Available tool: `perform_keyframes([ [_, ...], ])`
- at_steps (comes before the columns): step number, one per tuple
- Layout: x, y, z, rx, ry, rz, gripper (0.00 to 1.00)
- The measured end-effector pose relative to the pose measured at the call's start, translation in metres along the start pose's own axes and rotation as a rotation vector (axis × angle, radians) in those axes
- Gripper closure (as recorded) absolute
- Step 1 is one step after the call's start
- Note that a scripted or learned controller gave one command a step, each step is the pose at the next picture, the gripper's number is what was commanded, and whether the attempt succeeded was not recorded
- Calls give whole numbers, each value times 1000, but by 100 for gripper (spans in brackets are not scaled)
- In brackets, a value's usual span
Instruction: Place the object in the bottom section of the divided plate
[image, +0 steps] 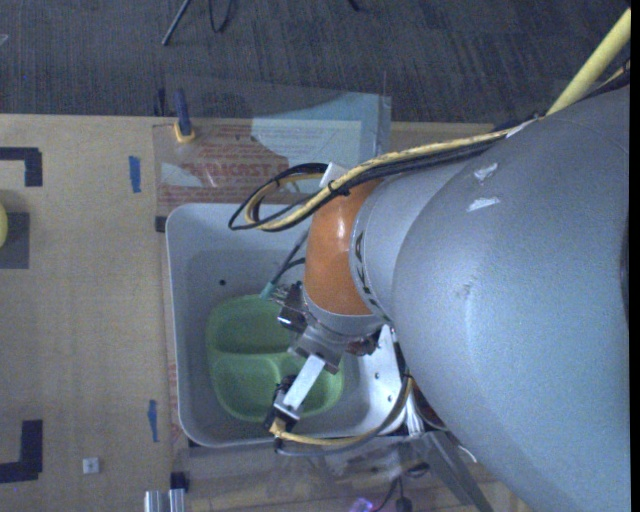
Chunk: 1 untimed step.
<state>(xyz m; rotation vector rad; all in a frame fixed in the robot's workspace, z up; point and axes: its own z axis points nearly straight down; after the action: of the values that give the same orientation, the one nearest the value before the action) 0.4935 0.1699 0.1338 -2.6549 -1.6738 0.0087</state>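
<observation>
Since the arm reaches in from the right and covers much of the white bin (190, 290), we judge its gripper (312, 345) is poised over the green divided plate (238, 350), lying toward the bin's near side. Whether it grips the object or stands open, we cannot tell; the plate's visible sections look bare.

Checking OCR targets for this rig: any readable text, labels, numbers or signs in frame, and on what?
Red printed lettering on the brown sheet behind the white bin: too blurred to read.
green divided plate: no text seen on it.
blue tape strip and black corner mark on the bench: plain marks, no lettering.
Nothing in this view is legible enough to quote.
</observation>
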Motion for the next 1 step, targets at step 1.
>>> perform_keyframes([
  [1,105,90,12,-6,2,-293,100],
])
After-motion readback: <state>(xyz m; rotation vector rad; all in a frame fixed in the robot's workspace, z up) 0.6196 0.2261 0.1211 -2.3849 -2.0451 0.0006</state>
